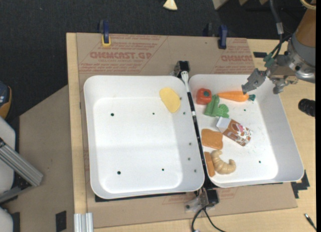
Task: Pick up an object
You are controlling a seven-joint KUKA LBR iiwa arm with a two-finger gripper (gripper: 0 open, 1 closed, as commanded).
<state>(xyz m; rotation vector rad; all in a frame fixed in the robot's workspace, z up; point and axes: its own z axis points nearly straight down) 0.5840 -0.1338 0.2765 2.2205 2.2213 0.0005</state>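
Right bin (286,141), far edge: the gripper (264,81) hangs above the rim near the far right corner, and its jaws stand spread with nothing between them. One finger (253,81) points down toward the tip of the toy carrot (233,96), which lies flat along the far wall, close to that finger but apart from it.

Likely pick target, on this evidence — the carrot. It sits at the far end of the right bin, with a red tomato-like toy (203,95) and a green toy (216,108) just beside its leafy end.

Risks noted:
- The carrot lies close to the bin wall. A descent at this spot could land a finger on the rim or the wall instead of beside the carrot.
- The jaws are over the tapered tip, not the body. Closing there could squeeze the carrot out sideways — a round, narrowing shape gives little purchase.
- A pushed carrot would slide into the green toy and the tomato, disturbing both.

The remaining items — a wrapped snack (237,132), an orange slab (212,139) and a croissant (223,164) — lie nearer the bin's middle and near edge, well apart from the gripper. A yellow piece (170,99) rests in the left bin (100,141) near its far right corner.
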